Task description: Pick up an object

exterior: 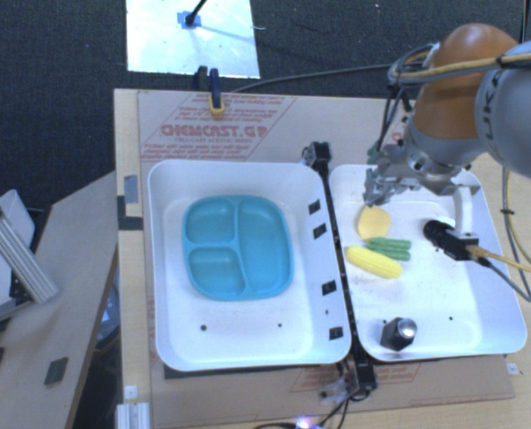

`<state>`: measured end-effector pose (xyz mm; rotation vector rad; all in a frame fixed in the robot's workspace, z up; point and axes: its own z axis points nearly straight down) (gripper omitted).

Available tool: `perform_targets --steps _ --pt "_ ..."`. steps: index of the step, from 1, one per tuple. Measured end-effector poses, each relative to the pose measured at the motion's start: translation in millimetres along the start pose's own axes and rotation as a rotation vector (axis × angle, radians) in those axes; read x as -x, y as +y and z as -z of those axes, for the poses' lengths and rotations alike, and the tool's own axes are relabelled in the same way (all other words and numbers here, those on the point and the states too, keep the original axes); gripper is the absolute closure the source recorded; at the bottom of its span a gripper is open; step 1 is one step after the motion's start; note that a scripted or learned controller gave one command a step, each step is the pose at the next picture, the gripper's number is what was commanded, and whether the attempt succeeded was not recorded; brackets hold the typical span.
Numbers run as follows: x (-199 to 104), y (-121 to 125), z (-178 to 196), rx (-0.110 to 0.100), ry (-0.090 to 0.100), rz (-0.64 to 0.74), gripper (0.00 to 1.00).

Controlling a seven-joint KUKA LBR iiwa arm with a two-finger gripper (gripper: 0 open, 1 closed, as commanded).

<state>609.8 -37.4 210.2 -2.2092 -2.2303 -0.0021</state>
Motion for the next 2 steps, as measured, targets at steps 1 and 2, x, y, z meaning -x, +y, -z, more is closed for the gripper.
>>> perform_targets --steps 1,2 --pt "-50 -18 -6 -0.001 0.0 0.0 1.0" --pt "-101 -39 -4 0.0 -0.001 0.0 1.0"
